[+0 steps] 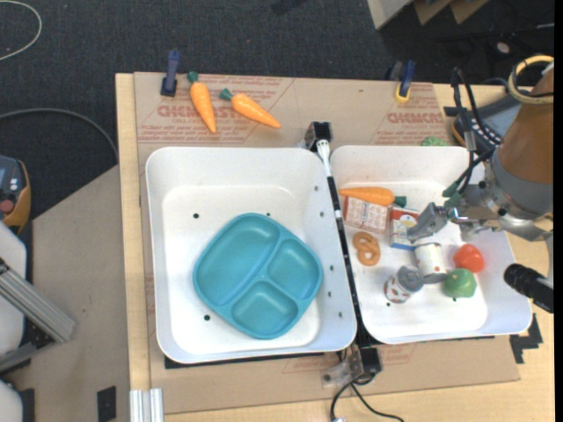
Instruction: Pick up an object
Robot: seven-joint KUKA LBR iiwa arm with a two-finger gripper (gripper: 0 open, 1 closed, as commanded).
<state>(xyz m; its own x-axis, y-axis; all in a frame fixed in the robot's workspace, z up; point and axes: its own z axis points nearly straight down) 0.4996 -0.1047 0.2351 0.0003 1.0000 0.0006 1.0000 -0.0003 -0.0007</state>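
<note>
Toy food items (413,253) lie ungrasped in the right bin (440,323) as the gripper (433,221) hovers above, finger state indiscernible, pick pending.

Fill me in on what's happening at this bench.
A grey KUKA arm reaches in from the right, its hand low over the right bin, among small toy food pieces: a carrot, a pretzel, a red tomato and a green piece. Nothing is visibly lifted yet. The left bin holds a teal divided plate. Two more carrots lie on the board behind the bins.
</note>
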